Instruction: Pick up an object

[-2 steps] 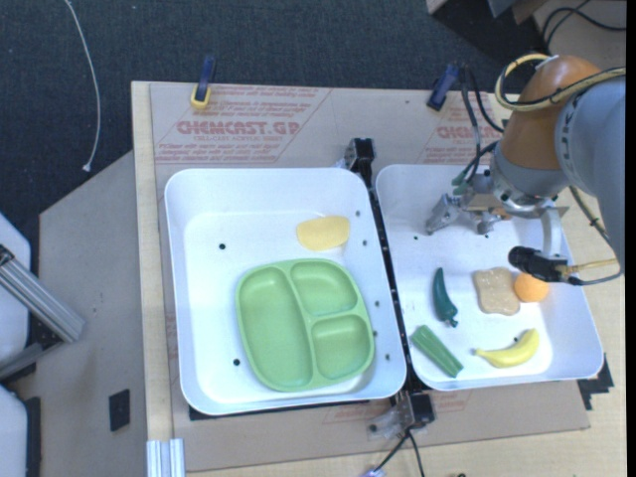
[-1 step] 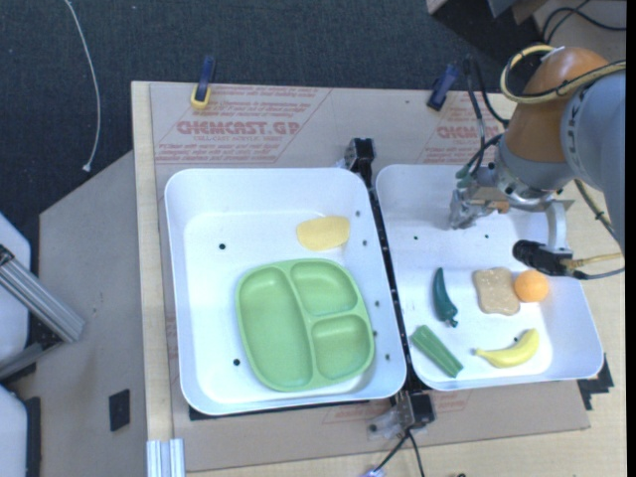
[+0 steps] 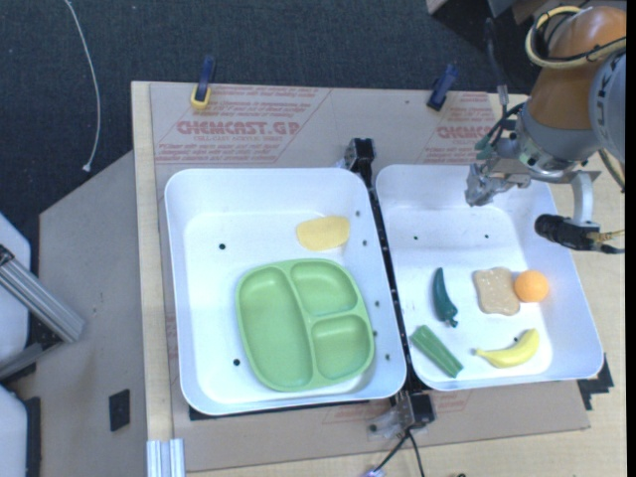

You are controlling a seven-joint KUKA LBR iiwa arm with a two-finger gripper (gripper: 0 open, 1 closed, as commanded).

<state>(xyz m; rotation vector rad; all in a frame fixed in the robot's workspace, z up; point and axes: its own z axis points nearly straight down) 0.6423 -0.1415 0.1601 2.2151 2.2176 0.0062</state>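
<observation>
The two-finger gripper [image 3: 487, 189] hangs over the right white bin's [image 3: 417, 207] far end — grip state cannot be told. The dark green pepper [image 3: 443, 296] lies nearer the viewer, long axis near-to-far.

Two shallow white bins, the left bin [image 3: 189, 266] and the right bin [image 3: 571, 306], are showing a smooth, glossy plastic finish on a bench sheet [image 3: 298, 122] looking like matt brown cardboard printed in red. A green divided tray [image 3: 298, 321] is looking like smooth, satiny plastic, while the arm's orange band [image 3: 586, 33] is gleaming above dull grey metal.
</observation>
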